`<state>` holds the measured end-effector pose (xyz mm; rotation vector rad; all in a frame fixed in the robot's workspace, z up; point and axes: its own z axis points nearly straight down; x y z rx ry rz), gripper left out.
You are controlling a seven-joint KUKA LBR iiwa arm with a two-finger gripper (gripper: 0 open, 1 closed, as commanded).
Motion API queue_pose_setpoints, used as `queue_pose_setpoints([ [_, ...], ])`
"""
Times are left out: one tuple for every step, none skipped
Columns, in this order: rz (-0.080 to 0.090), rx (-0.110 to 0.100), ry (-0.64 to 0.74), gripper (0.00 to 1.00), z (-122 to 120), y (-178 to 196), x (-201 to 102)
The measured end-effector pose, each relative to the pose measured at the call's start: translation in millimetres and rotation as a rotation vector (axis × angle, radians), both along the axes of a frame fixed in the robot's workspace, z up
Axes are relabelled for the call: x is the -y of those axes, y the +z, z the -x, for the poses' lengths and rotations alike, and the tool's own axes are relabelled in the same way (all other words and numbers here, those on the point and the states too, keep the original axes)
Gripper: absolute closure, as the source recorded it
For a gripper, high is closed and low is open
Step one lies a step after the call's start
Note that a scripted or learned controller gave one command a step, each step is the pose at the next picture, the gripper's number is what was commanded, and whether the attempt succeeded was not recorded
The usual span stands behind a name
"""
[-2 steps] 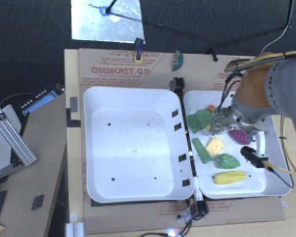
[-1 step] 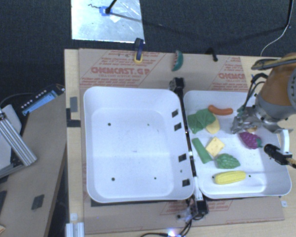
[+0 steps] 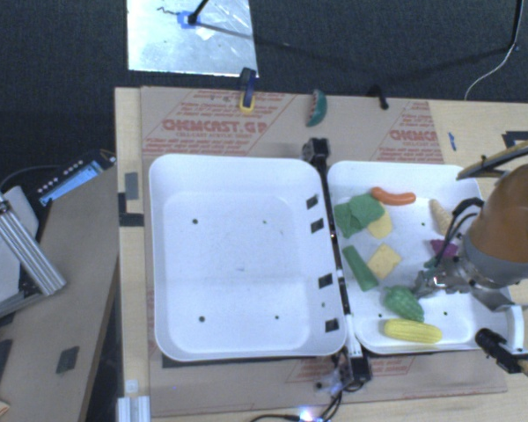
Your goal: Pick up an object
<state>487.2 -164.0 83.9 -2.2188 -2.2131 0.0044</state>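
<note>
**Gripper low over right bin's near corner**

Nearest the right bin's (image 3: pixel 458 172) front edge lies a yellow corn cob (image 3: pixel 412 331), long axis along that edge. Just behind it, green broccoli (image 3: pixel 404 303) sits immediately left of the gripper (image 3: pixel 429 284). I cannot tell how the gripper is set.

From my station the feed was evenly and brightly lit from overhead, with no hard shadows on the bench (image 3: pixel 273 117). The left bin (image 3: pixel 238 253) read nearly blown-out white, its floor showing only faint shading. A foil sheet (image 3: pixel 192 23) at the top threw pale glare. The floor stayed dark and grainy. Detail was soft throughout, and the arm (image 3: pixel 510 227) looked slightly smeared at the right edge.
</note>
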Motion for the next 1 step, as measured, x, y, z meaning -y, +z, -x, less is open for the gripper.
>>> queue_pose_setpoints([
  [0.004,0.013,0.01,1.0,-46.6,24.9,-17.0],
])
